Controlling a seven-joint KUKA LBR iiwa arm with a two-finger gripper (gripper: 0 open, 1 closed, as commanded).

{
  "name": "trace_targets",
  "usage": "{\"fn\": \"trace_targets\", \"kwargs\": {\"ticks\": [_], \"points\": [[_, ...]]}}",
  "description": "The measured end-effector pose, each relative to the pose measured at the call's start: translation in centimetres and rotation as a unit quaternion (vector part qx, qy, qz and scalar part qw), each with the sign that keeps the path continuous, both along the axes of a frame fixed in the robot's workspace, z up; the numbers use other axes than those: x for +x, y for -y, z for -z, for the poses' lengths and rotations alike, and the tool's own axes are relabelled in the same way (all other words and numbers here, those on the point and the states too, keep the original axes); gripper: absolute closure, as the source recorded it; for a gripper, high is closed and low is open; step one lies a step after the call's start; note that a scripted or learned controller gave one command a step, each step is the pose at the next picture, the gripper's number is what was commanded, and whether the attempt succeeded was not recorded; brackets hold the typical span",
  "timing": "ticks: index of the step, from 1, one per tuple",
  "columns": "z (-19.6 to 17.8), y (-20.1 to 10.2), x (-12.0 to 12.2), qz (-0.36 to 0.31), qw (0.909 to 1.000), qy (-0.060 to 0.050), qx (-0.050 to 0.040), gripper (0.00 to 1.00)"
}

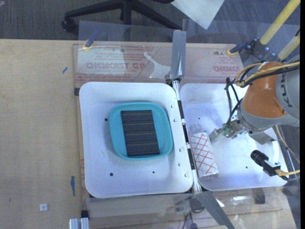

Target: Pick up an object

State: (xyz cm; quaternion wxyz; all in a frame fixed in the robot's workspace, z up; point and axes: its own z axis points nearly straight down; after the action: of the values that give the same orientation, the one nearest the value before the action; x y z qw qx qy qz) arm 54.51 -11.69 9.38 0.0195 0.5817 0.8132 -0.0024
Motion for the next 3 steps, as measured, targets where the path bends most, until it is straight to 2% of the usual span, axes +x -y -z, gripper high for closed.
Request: {"fn": "trace_targets", "kwargs": {"ticks": [1, 2, 3], "points": [[-9.1, -3.9, -4.3, 0.032, 0.9993, -0.012, 0.0128, 0.00], [-9.5, -3.5, -6.6, 0.210, 0.9774, -0.013, 0.0159, 0.00], [0.6, 0.8, -6.4, 0.166, 0.9859, -0.008, 0.0151, 0.00]]}}
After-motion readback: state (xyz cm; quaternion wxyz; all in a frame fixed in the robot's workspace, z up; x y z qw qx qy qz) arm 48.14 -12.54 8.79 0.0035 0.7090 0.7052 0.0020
